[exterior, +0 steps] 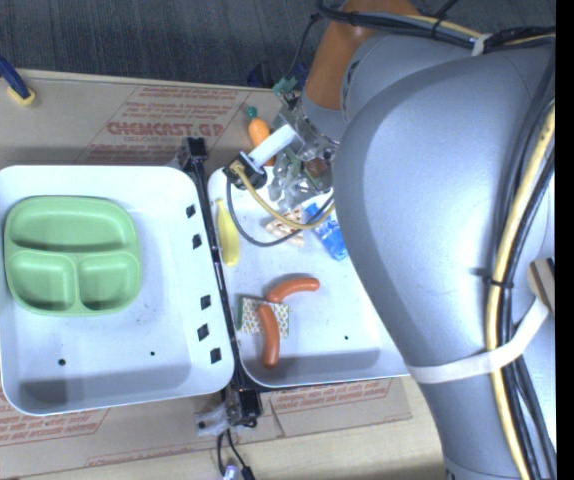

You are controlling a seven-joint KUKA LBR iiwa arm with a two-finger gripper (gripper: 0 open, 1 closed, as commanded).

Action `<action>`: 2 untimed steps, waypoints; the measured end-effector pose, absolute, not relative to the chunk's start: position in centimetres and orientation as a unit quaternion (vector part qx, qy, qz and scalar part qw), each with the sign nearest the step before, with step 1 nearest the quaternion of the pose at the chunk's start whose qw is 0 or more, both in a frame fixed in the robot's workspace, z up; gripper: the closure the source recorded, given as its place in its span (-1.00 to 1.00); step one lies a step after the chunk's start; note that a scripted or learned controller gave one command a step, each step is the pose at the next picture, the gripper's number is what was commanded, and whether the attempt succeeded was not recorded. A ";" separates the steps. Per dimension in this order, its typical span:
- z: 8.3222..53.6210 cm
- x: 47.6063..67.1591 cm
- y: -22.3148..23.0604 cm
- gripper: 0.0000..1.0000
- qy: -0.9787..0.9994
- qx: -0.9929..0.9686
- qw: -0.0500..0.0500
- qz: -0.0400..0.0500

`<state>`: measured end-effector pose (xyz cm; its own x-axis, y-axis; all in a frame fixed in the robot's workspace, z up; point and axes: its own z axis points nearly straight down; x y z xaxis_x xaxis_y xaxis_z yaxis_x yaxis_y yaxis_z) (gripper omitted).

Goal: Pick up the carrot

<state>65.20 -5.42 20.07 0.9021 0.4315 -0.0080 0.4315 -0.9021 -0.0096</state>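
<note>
The carrot [258,132] is small and orange with a green top. It shows at the far rim of the right bin [357,343], just left of the wrist. My gripper [289,173] hangs over the far part of that bin, with cables and metal parts crowding it. A white part of the gripper lies right beside the carrot, and I cannot tell whether they touch. The grey arm covers the right side of the bin.
The right bin also holds a yellow banana-like piece [227,236], two reddish sausages [293,287] [269,347], a checkered piece [270,318] and a blue item [330,239]. A green divided plate [72,253] sits in the left bin [117,378]. A clamp [13,80] is at the bench's far left.
</note>
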 end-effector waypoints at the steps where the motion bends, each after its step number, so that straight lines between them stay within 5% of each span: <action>1: 20.1 65.2 -5.4 -1.00 -0.221 -0.975 0.004 0.006; 2: 9.0 63.4 -9.7 -1.00 -0.103 -0.995 0.002 0.004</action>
